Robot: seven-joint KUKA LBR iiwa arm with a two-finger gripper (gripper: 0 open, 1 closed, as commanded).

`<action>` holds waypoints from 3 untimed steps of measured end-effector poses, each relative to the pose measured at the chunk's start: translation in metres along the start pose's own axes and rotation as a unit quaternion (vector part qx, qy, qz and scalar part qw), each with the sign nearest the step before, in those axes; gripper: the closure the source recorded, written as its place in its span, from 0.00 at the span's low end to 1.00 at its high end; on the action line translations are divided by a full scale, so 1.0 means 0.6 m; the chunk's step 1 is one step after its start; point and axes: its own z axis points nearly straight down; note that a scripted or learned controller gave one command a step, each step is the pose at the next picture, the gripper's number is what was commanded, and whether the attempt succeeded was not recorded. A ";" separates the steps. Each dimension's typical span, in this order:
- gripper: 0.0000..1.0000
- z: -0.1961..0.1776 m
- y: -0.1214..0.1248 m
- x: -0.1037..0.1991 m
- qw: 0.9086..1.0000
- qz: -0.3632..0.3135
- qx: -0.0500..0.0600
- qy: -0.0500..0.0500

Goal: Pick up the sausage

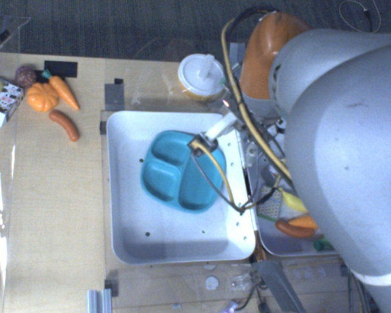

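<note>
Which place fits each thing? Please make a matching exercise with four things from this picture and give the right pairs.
Things:
1. blue plate
2. cup with lid
3. small pumpkin
4. sausage

Places:
A. on the bench, left of the bins
B. in the right bin, under the arm
C. in the left bin
D. behind the left bin

Pairs: 1-C, 2-D, 3-A, 4-B

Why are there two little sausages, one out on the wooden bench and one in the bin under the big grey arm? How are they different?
The sausage on the bench lies in the open beside a toy carrot and pumpkin, slanting down to the right. The sausage in the right bin lies almost level, partly covered by the arm, wedged among other toy food. The bench one looks orange-red; the bin one looks darker. Both are small, smooth and rounded at the ends.
</note>
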 end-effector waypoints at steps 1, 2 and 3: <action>0.00 0.017 0.128 -0.003 0.995 -0.097 -0.002 0.001; 1.00 0.000 0.126 0.000 0.995 -0.100 -0.002 0.001; 1.00 -0.069 0.001 0.028 0.995 -0.103 -0.001 0.002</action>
